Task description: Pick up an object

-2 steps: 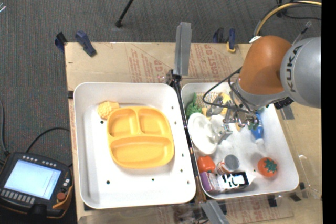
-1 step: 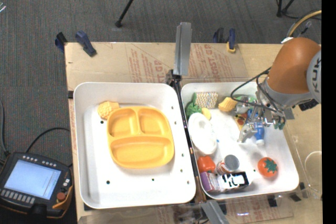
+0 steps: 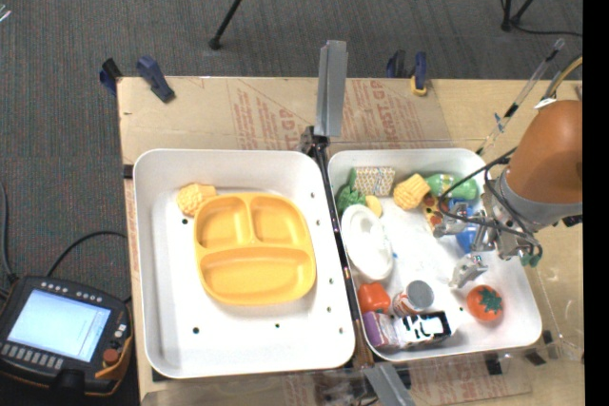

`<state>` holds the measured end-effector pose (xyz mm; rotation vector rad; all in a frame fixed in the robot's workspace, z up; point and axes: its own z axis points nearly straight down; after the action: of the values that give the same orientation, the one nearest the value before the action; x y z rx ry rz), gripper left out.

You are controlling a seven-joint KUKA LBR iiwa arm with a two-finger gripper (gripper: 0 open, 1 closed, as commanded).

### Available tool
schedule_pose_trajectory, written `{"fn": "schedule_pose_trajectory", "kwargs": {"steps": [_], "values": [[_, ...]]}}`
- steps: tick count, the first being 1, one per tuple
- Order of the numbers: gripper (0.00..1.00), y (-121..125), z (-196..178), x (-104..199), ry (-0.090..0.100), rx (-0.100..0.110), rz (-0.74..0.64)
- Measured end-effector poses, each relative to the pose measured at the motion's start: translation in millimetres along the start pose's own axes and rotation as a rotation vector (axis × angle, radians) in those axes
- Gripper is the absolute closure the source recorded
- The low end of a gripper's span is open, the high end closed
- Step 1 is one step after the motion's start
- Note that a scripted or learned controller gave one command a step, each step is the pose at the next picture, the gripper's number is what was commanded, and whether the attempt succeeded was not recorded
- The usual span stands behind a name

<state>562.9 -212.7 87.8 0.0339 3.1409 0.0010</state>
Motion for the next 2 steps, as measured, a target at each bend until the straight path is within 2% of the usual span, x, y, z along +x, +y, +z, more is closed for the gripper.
{"fn": "schedule_pose_trajectory", "kwargs": {"steps": [1, 2], "values": [[0.00, 45.6, -0.8, -75.6, -0.004, -0.001, -0.228], [0.00, 3.2, -1.0, -79.2, -0.005, 0.000, -0.441]]}}
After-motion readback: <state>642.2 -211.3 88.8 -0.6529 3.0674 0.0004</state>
